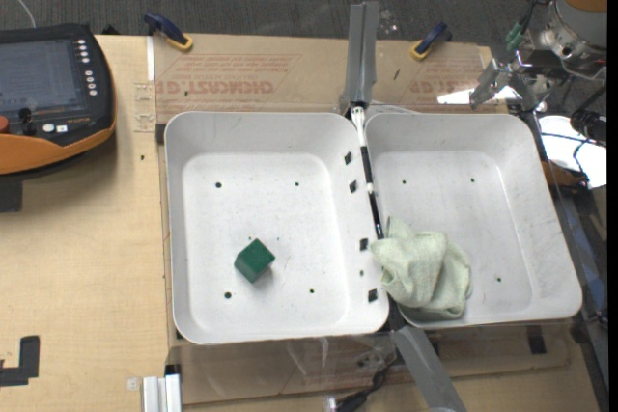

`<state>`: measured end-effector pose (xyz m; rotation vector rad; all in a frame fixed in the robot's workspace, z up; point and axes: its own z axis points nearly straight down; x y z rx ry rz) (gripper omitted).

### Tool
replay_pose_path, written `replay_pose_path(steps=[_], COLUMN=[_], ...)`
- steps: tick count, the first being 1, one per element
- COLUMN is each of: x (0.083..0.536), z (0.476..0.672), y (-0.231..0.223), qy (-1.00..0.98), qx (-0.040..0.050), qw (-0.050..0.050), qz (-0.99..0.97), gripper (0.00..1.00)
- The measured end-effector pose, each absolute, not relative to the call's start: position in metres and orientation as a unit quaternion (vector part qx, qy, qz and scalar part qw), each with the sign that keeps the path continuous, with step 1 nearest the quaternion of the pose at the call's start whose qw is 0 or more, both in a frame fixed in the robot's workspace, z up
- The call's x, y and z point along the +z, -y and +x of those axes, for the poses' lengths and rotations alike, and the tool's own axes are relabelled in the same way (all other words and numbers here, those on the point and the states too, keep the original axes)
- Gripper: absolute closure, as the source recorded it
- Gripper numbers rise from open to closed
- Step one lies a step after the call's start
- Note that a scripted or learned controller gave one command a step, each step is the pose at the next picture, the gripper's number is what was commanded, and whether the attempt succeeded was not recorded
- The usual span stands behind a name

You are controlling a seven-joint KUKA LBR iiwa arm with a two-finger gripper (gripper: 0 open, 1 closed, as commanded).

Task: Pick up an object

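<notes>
While the gripper (502, 77) hangs past the right bin's (541, 169) far corner, whether its fingers are open I cannot tell, the green block (254, 260) and crumpled cloth (423, 273) lie free for picking.

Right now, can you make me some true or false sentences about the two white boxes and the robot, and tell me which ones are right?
1. The green block sits in the left bin. True.
2. The pale green cloth lies flat and neatly folded in the middle of the right bin. False: it is crumpled in that bin's near left corner.
3. The gripper is squeezing the block. False: it is up by the right bin's far right corner, far from the block.
4. A control tablet rests on the bench left of the bins. True.
5. The block touches the cloth. False: they lie in different bins.
</notes>
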<state>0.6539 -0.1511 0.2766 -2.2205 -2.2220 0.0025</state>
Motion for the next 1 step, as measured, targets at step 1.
replay_pose_path(steps=[1], x=[0.2855], z=[0.6543], y=[0.1515], qy=[0.708], qx=[0.0014], qw=[0.0], qz=[-0.706], gripper=[1.0])
